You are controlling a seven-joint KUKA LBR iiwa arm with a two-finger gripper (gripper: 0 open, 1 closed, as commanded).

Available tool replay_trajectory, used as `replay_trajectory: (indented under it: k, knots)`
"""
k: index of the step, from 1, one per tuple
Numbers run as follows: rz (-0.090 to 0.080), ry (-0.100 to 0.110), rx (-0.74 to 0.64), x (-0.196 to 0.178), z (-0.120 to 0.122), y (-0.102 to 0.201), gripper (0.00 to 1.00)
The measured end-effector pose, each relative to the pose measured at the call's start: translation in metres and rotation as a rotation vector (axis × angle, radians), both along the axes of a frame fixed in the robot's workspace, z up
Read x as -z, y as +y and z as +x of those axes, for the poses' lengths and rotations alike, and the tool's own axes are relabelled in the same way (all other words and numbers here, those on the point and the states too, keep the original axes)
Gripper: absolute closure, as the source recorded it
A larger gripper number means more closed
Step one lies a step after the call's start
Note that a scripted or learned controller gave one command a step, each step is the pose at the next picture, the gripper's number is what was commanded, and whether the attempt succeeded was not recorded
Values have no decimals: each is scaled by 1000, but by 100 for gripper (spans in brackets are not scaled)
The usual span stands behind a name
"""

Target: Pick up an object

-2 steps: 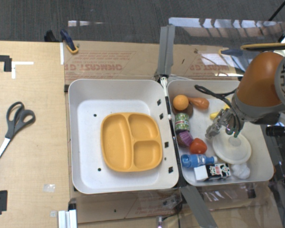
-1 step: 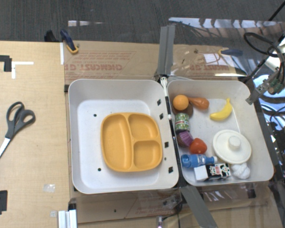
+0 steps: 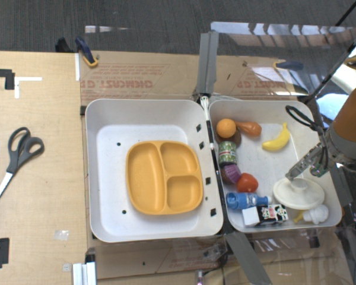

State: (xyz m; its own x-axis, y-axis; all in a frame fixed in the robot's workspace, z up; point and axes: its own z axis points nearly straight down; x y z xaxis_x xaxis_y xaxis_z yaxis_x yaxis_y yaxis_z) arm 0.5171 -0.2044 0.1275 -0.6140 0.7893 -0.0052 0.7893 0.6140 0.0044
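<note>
Beside end effector (image 3: 304, 170): white dish (image 3: 298, 193), banana (image 3: 277, 140), blue bottle (image 3: 245, 200).

I have one fixed camera, mounted above the surface (image 3: 35, 206) and looking down at a slant, so the far edge and dark floor (image 3: 166, 5) show along the top. It sits far enough back to take in both bins whole: the left bin (image 3: 101, 177) near the middle of frame, the right bin (image 3: 326, 218) toward the right side. The arm (image 3: 350, 129) enters from the right edge. Scissors (image 3: 15, 153) on the surface mark how far left my view reaches.
</note>
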Motion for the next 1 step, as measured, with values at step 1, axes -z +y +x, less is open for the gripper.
replay_trajectory:
  k: [1]
  knots:
    - [2,6,68,36,5,68,100]
